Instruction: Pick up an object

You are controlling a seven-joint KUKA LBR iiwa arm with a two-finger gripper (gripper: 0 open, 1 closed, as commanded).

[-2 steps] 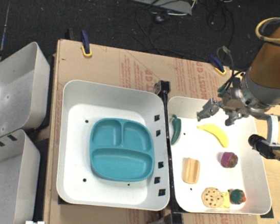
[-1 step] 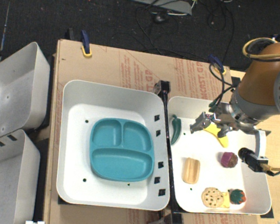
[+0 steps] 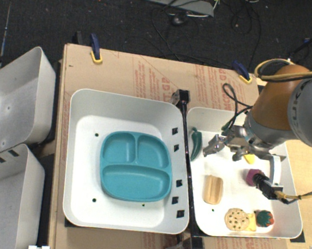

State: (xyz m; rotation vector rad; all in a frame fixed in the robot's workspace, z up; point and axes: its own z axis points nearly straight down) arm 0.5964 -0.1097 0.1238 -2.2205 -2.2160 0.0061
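My gripper (image 3: 224, 150) hangs over the back part of the right bin (image 3: 286, 225), its fingers spread open with only white bin floor between them. A green curved item (image 3: 195, 144) lies just left of it by the bin wall. A small yellow piece (image 3: 248, 159) sits just right of the fingers. A purple item (image 3: 252, 176) lies further right and nearer the front. A tan block (image 3: 213, 189) rests in front of the gripper. A chocolate-chip cookie (image 3: 237, 219) and a red-and-green piece (image 3: 264, 218) lie at the bin's front.
The left bin (image 3: 79, 139) holds a teal divided plate (image 3: 136, 166). A black divider (image 3: 185, 154) runs between the bins. Cables trail from the wrist across the right bin's right side. Two grey tubs (image 3: 5, 129) stand left of the bench.
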